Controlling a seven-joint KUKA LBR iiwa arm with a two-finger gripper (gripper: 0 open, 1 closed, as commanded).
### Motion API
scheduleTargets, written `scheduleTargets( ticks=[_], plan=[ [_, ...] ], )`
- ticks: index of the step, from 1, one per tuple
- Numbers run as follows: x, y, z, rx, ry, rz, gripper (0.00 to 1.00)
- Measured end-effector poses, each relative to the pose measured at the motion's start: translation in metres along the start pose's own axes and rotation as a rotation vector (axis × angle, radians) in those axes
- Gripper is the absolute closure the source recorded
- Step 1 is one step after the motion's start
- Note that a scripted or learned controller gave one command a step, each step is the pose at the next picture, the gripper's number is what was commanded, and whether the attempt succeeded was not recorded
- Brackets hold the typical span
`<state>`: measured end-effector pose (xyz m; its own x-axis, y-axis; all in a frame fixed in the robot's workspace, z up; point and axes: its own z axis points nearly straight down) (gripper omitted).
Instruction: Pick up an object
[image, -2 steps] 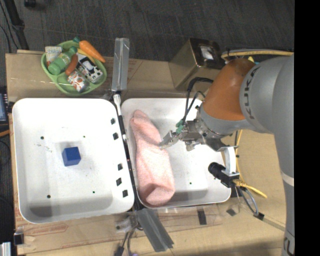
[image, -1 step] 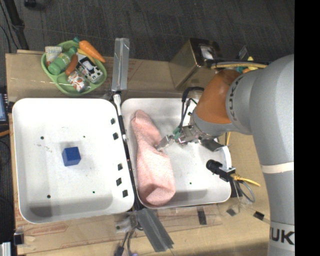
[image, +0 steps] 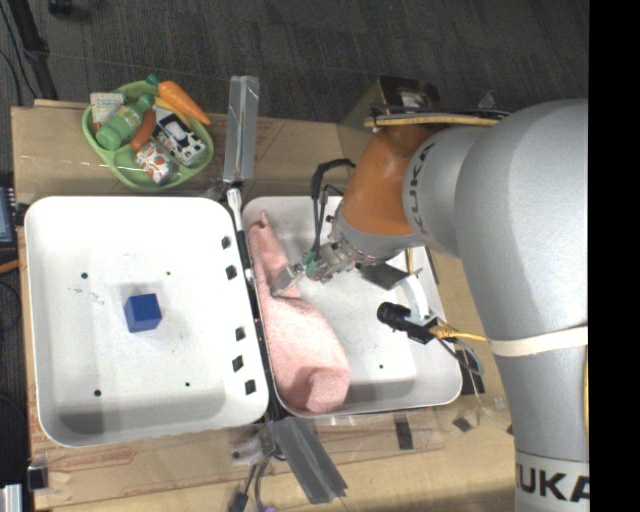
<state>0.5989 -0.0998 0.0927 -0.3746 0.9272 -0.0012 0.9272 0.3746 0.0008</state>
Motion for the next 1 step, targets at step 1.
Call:
scheduleTargets(
  ticks=[1],
  plan=[
    [0.0091, -0.0444, 0.0009, 0.003, 0.002, 0.028, 0.0]
  ],
)
